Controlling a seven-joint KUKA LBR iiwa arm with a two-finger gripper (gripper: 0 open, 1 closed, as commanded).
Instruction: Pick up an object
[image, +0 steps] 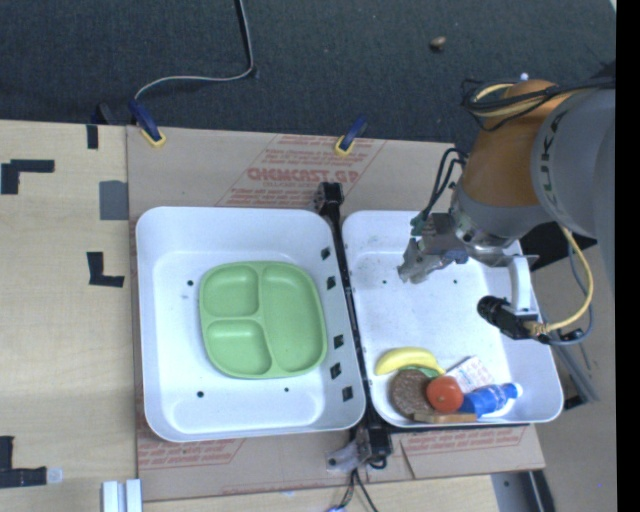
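Note:
My gripper (412, 270) hangs over the upper left part of the right bin (400, 320), above bare white floor, with nothing visible between its fingers. At that bin's near end lies a cluster: a yellow banana (405, 359), a brown round cookie-like disc (409, 390), a red tomato-like ball (446, 394), a blue-capped bottle (490, 398) and a small white packet (472, 372). The cluster lies well below the gripper in the camera view, apart from it.
The left bin (170, 250) holds a green divided plate (262, 318). A black divider (338, 300) with clips runs between the bins. A black cable fitting (510, 318) hangs off the arm over the right bin's right side. Cardboard underlies both bins.

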